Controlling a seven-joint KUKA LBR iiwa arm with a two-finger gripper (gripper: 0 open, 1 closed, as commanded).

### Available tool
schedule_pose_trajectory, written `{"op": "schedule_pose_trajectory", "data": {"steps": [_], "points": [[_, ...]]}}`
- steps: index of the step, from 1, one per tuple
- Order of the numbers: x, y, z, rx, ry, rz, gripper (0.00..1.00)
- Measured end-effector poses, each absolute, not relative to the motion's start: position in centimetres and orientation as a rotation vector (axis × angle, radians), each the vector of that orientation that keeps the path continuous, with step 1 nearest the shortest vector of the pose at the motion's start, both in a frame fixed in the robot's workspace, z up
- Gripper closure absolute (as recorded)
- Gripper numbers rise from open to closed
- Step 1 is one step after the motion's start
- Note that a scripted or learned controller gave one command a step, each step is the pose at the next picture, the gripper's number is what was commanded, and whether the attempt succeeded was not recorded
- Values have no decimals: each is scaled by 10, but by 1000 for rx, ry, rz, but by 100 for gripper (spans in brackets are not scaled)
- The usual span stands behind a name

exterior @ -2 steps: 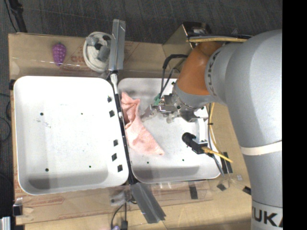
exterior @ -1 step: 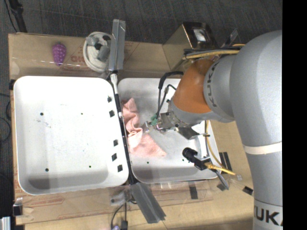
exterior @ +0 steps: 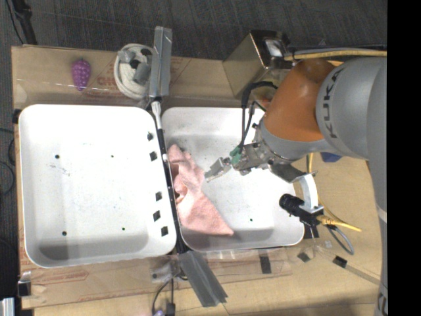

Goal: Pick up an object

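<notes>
A pink cloth (exterior: 193,193) lies crumpled along the left side of the right bin (exterior: 263,239), from the middle down to the front. My gripper (exterior: 216,170) hangs over the middle of that bin, pointing left, its tip just right of the cloth's upper part and apart from it. Nothing shows between its fingers.
The left bin (exterior: 85,176) sits beside the right one, split from it by a divider with black clips (exterior: 159,196). Behind the bins on the cardboard are a purple grape-like toy (exterior: 81,73), a white tape roll (exterior: 133,69) and a metal box (exterior: 253,58).
</notes>
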State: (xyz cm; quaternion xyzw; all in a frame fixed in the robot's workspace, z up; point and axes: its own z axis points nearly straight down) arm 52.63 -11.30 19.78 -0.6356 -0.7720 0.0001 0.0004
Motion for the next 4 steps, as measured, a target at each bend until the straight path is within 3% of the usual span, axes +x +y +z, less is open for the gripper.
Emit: {"op": "schedule_pose_trajectory", "data": {"steps": [1,2,3,4], "points": [[515,-117,93,-1885,-2514,-3,0],[516,-116,103,-1878,-2517,-3,100],[516,-117,103,-1880,-2517,-2,0],[589,-133,94,-1810,-2570,-2,0]]}}
